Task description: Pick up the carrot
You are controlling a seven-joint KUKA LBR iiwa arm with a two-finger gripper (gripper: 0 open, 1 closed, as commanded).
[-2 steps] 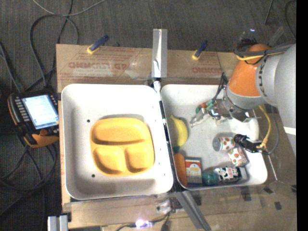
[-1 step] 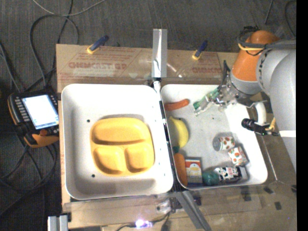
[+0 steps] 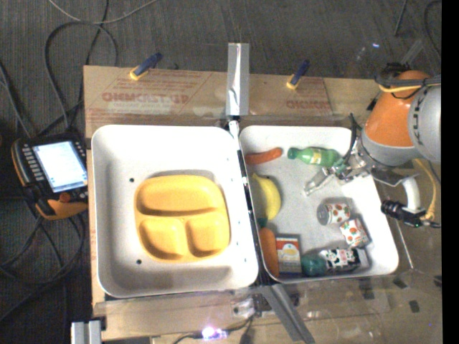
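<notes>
— Gripper [image 3: 323, 180] first: where is it?

— Low in the right bin [image 3: 373, 192], in its upper right part, just below the green bottle [image 3: 314, 155]. Its metal fingers point left and down toward the bin's middle. They look nearly closed with nothing between them, though at this size and glare I can't tell for certain.

— And the carrot [image 3: 268, 250]?

— Against the right bin's left wall, in the lower left corner. Its long axis runs top to bottom in the view, roughly parallel to that wall. Which end is the tip I can't make out.

— Any room around it?

— Little. The wall hugs its left side, the banana [image 3: 268, 196] sits just above its upper end, and a small red-and-white box [image 3: 287, 254] lies touching or just beside its right side. A teal object [image 3: 313, 265] and a black-and-white carton [image 3: 338, 259] continue the row along the bottom edge.

— Open floor?

— The middle of the bin — between banana, gripper and a small can [image 3: 334, 212] — is bare white. A red sausage [image 3: 264, 156] lies near the top left corner, and a red-patterned carton [image 3: 353, 233] sits below the can.

— The other bin?

— The left bin [image 3: 115, 192] holds a yellow divided tray [image 3: 184, 216], well apart from the carrot.
</notes>
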